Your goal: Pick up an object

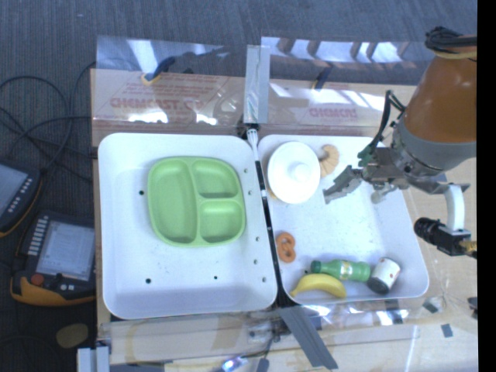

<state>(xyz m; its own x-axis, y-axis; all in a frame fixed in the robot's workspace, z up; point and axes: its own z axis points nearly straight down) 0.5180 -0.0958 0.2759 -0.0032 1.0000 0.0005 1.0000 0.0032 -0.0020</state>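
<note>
Nothing is picked up yet — the gripper (358,186) hangs spread wide over the right bin (411,242) with nothing in it — the banana (318,286) and bottle (343,270) lie untouched.

One camera looks down at a slant from above the near side, taking in both bins (108,231) whole.

Two bins side by side, items mostly in the right one.
The left bin (116,231) holds a divided tray (196,201) near its centre. The right bin (403,246) holds a bowl (294,172) at its far left corner, a pretzel (285,246) on its left edge, and a banana (318,285), bottle (342,269) and cylinder (383,275) along its near wall. The gripper (360,184) hangs above the right bin, right of the bowl.
</note>
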